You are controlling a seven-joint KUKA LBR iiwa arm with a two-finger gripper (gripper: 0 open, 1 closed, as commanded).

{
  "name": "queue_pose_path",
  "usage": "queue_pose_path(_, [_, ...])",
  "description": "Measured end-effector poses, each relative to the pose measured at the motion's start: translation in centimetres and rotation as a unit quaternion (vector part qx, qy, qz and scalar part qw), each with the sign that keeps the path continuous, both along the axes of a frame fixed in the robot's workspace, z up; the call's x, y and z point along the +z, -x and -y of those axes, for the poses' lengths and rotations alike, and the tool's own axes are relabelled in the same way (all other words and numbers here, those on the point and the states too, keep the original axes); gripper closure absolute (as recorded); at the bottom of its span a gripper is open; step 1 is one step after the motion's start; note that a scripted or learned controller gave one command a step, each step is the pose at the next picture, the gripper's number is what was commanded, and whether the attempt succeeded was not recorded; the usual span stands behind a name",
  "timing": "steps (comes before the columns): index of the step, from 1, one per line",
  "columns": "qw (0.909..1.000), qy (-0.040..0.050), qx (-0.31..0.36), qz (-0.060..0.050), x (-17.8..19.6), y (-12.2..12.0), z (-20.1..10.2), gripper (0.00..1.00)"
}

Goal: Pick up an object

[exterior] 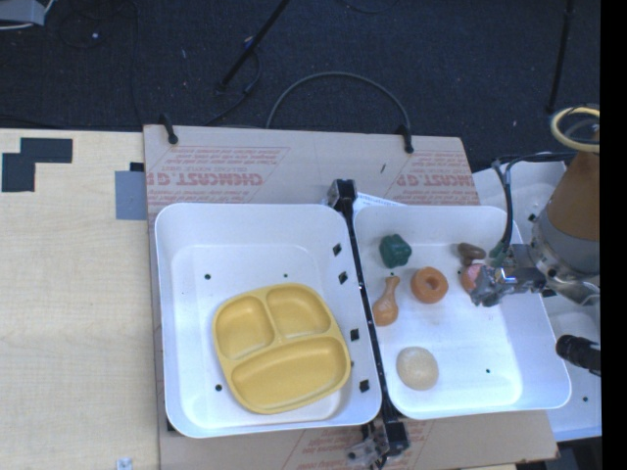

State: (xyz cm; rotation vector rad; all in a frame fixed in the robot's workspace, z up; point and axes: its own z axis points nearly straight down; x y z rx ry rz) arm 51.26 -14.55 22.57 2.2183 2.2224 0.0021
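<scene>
Reaching from right, arm (573,213) low over right bin (470,385).

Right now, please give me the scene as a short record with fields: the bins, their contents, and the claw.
left bin: yellow divided tray
right bin: green object, orange ring, tan drumstick-shaped toy, pale round object, brown object, pink object
claw: at right bin's right side, beside the pink object
claw hold: cannot tell
</scene>
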Motion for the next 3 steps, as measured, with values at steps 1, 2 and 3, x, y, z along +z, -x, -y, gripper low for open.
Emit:
queue_pose_path(1, [1.0,0.0001,0.0,0.0,3.8,-0.1,0.1,1.0])
queue_pose_path(2, [1.0,-0.0013,0.001,-0.003,2.2,-1.5,-5.1,1.0])
queue_pose_path(3, [1.0,-0.0012,0.002,-0.002,2.8,-2.5,-10.5,1.0])
